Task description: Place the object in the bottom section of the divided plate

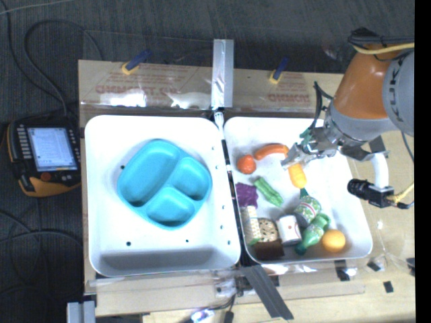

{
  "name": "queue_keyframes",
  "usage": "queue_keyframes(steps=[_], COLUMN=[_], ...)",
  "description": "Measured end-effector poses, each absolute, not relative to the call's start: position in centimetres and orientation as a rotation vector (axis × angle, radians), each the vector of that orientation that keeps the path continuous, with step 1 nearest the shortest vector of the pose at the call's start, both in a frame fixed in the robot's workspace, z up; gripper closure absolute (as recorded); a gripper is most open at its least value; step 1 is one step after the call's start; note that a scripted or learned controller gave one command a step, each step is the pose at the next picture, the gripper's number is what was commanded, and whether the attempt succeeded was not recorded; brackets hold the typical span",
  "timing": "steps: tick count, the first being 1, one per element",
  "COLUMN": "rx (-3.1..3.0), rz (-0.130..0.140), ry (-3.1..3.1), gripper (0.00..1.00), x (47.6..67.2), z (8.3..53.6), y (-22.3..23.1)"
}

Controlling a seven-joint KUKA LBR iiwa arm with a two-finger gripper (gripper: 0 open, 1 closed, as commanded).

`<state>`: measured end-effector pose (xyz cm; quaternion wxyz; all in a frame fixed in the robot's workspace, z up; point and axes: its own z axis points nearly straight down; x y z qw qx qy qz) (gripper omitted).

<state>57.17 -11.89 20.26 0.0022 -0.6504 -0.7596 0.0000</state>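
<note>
Snack boxes (268,233) at front of right bin (360,237) untouched, gripper (300,155) over yellow toy (297,175), grip state can't tell; pick step, next needs carry to blue plate (165,182) bottom section.

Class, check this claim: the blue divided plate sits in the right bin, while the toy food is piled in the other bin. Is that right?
Not quite. The camera view shows the blue divided plate in the left bin, not the right. The toy food is piled in the other bin.

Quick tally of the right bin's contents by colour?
Orange/red: 3 (sausage, tomato, orange fruit)
Yellow: 1 (piece under the tool)
Green: 2 (pepper, bottle)
Purple: 1 (grapes)
Boxes: 2 (snack box, small carton)
Total: 9
</note>
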Motion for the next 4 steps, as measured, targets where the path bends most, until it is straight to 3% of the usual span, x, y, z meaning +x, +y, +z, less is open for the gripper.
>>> queue_keyframes(steps=[1,2,3,4], rx=[-1.707,-1.432,-1.432,-1.431], rz=[0.003,0.004,0.003,0.004], ry=[-2.634,-2.794,-2.794,-2.792], gripper=[1.0,1.0,0.0,1.0], x=[64.6,66.4,66.4,66.4], z=[18.1,18.1,18.1,18.8], y=[-5.5,2.7,2.7,2.8])
